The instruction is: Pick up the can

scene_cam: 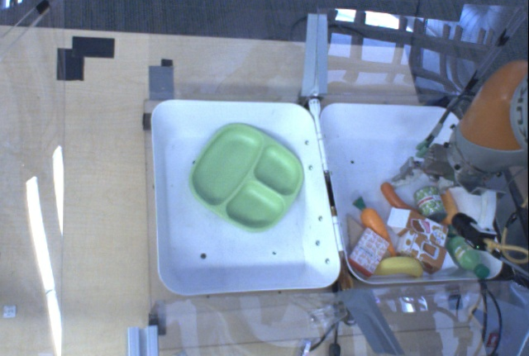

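Note:
The can point(428, 201) is a small round tin with a green, white and red label. It lies in the right bin point(364, 131) among other items, near that bin's right side. My gripper point(420, 166) hangs just above and slightly left of the can, at the end of the grey arm with the orange band point(496, 106). The arm's wrist covers the bin's right edge. Nothing is visibly held.
A green divided plate point(248, 175) lies in the left bin point(173, 263). Around the can are two carrots point(374, 221), a white cube point(399, 219), a patterned box point(421, 243), a red-and-white packet point(369, 251), a banana point(399, 266) and a green bottle point(468, 253).

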You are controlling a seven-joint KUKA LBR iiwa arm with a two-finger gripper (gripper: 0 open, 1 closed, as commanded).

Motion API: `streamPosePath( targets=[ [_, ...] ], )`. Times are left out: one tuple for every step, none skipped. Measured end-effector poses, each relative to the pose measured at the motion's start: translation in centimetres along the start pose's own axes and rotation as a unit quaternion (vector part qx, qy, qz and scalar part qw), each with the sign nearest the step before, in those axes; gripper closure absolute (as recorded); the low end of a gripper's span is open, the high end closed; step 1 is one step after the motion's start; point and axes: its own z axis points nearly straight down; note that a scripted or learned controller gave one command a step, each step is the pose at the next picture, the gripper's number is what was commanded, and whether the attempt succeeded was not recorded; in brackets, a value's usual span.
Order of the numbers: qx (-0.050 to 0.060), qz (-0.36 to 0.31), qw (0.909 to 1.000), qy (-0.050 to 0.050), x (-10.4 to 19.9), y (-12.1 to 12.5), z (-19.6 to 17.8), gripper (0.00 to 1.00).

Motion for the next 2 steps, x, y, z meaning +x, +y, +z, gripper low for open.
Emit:
streamPosePath(
  targets=[
    [-0.001,0.015,0.9999,0.001,0.0,-0.3,0.0,0.0],
    [-0.003,0.014,0.9999,-0.003,-0.2,-0.1,-1.1,1.0]
  ],
)
